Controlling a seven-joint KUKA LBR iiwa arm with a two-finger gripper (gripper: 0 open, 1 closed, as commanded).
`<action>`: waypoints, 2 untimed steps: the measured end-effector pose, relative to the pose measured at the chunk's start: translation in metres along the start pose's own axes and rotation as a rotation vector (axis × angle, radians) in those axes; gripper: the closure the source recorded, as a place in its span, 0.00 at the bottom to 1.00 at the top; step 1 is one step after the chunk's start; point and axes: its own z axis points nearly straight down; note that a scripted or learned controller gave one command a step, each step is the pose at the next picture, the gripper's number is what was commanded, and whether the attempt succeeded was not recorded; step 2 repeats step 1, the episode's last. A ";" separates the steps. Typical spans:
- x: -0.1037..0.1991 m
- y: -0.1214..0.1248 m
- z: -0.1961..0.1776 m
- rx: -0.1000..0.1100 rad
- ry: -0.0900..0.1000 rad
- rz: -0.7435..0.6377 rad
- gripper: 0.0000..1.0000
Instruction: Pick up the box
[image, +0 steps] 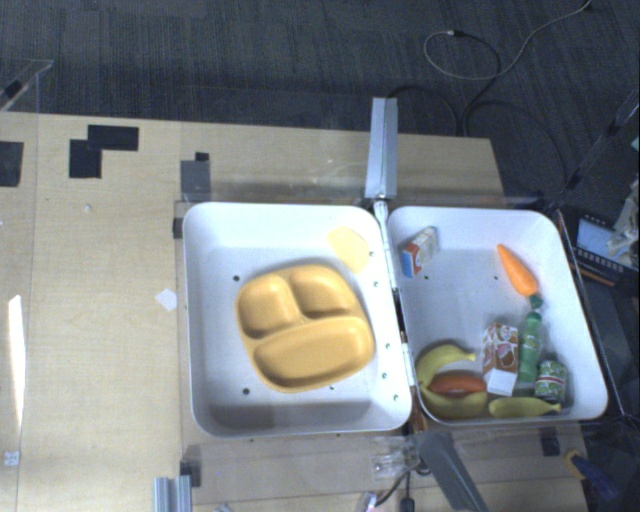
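Observation:
A small white carton box (418, 251) with orange and blue print lies in the right bin (465, 232), near its back left corner and close to the wall between the bins. Bare bin floor surrounds it on the right and front. A brown and white packet (500, 352) stands among the items at the bin's front.
The left bin (212, 300) holds a yellow divided plate (305, 325) and a pale yellow disc (348, 244). In the right bin are a carrot (517, 270), a green bottle (528, 340), a small can (550, 381), bananas (446, 361) and a red item (458, 383).

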 end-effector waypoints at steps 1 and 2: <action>0.047 0.027 0.047 0.002 -0.002 0.217 1.00; 0.047 0.027 0.047 0.002 -0.002 0.217 1.00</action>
